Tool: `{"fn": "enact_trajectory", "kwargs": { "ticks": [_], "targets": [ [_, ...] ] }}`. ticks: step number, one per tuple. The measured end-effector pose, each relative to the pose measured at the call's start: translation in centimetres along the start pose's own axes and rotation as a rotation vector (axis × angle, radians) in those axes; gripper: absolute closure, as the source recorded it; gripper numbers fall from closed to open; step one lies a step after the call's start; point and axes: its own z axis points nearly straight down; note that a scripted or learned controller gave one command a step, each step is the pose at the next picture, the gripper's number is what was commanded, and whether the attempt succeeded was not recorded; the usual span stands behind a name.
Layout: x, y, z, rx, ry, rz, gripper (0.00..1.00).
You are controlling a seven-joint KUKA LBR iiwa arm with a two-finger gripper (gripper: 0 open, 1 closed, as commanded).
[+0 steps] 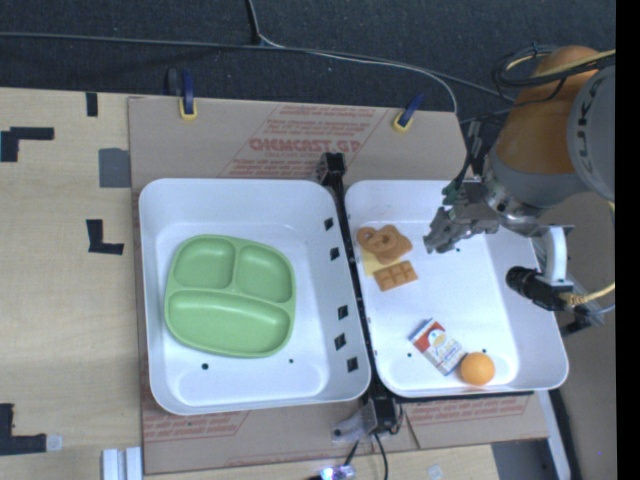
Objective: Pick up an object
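The approach step appears to be in hand; the gripper (443,238) is poised over the right bin (525,368), nothing pinched, finger spread not discernible; the pretzel (381,239) lies just beside it; a descent is judged next.

A pale wooden bench (60,298) fills the view from nine to six o'clock, marked with dark tape pieces (100,236). A brown cardboard sheet (290,143) lies on it, clipped at twelve o'clock. Dark carpet (300,8) spans the top, crossed by a thin cable (250,13).
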Motion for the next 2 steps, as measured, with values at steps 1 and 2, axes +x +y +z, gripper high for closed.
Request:
{"fn": "enact_trajectory", "kwargs": {
  "ticks": [1, 2],
  "targets": [
    [5.6, 0.6, -0.9, -0.001, 0.002, -0.005, 1.00],
    [10.5, 0.1, -1.2, 0.001, 0.001, -0.005, 1.00]
  ]
}}
